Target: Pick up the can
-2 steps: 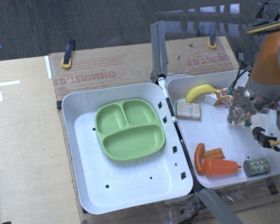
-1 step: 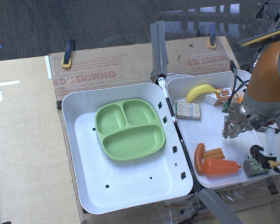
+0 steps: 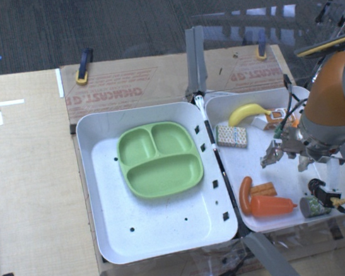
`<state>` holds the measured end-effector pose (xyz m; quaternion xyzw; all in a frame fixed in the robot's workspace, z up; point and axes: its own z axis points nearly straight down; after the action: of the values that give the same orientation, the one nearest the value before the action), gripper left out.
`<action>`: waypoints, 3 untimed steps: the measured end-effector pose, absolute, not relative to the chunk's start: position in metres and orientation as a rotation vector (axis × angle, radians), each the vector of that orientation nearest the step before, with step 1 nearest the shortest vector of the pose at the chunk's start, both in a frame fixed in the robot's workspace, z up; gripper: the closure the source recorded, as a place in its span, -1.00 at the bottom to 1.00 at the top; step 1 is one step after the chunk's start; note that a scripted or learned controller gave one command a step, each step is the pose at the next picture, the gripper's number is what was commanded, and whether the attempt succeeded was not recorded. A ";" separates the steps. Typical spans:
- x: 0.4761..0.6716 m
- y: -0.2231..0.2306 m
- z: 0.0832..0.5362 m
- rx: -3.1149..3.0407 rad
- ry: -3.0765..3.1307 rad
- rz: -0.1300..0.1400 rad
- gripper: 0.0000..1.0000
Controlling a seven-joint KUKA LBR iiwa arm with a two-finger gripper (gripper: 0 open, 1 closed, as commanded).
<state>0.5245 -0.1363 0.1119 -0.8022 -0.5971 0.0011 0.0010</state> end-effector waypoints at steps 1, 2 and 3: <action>0.497 -0.206 0.093 -2.636 -1.685 -0.006 -1.00; 0.479 -0.205 0.091 -2.527 -1.857 -0.004 -1.00; 0.478 -0.208 0.091 -2.453 -1.941 -0.003 -1.00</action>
<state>0.4777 -0.2079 0.0905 -0.7841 -0.6206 -0.0011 0.0067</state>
